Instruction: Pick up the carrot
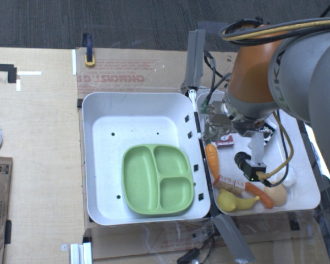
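Left bin [93,147]: white, shallow, holding a green divided plate [157,179] set toward its near right corner. Right bin [302,194]: carrot [212,159] lying lengthwise against the left wall, just below the gripper [215,130] and not between its fingers. Below the carrot, a cluster along the near edge: yellow pear-shaped fruit [234,202], a reddish-orange chili-like piece [259,194], a tan rounded item [278,194]. Gripper lowered over the upper left of the right bin; finger state cannot be told. Grey arm [297,65] with orange band entering from the right.
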`<state>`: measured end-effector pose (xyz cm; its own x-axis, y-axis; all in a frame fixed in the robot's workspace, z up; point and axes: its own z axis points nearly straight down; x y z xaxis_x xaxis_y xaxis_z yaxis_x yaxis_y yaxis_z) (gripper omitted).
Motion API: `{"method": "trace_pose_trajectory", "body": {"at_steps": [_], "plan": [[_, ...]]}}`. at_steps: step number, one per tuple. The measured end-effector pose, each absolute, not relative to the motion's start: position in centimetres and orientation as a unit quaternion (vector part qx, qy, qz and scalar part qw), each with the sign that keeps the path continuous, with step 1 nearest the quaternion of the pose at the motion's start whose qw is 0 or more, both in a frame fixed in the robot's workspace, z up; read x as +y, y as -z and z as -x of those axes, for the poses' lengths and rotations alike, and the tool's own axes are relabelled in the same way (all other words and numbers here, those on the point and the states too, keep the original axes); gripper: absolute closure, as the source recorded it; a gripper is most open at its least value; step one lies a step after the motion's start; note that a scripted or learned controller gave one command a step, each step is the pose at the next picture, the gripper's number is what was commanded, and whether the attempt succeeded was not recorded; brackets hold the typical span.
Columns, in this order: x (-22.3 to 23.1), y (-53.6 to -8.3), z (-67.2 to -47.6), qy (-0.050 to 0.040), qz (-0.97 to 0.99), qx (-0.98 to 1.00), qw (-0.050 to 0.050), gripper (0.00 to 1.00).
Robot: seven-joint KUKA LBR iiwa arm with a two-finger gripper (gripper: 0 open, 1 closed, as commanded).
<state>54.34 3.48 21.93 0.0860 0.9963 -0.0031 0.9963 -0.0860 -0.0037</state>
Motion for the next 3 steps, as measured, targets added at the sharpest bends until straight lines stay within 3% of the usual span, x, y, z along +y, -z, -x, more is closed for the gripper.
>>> {"method": "trace_pose_trajectory", "body": {"at_steps": [1,2,3], "plan": [[-4.6,-19.0,-50.3,-0.0015,0.585,-0.811,0.001,1.00],[3.5,-19.1,-50.2,-0.0013,0.677,-0.736,0.000,1.00],[3.5,-19.1,-50.2,-0.0013,0.677,-0.736,0.000,0.00]]}}
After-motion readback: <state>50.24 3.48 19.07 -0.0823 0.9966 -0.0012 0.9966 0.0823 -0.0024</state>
